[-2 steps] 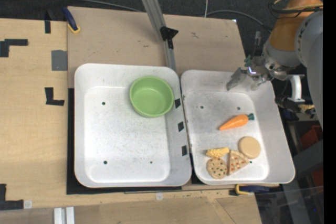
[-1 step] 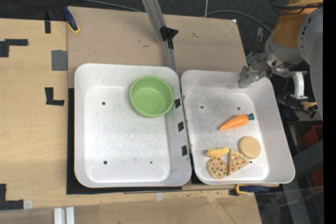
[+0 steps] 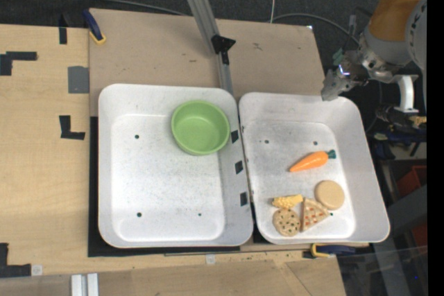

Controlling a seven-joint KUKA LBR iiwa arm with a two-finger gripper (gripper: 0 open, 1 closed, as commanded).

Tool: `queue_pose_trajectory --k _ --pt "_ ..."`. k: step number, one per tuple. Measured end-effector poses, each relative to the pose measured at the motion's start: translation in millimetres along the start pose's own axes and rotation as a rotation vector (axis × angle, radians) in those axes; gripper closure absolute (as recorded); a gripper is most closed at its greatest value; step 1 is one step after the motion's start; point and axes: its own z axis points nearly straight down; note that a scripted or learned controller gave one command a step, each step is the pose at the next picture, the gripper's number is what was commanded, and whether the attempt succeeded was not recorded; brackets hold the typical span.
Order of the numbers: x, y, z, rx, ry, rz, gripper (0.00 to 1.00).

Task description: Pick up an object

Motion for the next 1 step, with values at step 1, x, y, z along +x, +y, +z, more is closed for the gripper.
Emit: queue_pose_trajectory --k 1 --pt "0.5 1.3 -44.0 0.000 0.000 0.001 1.00"
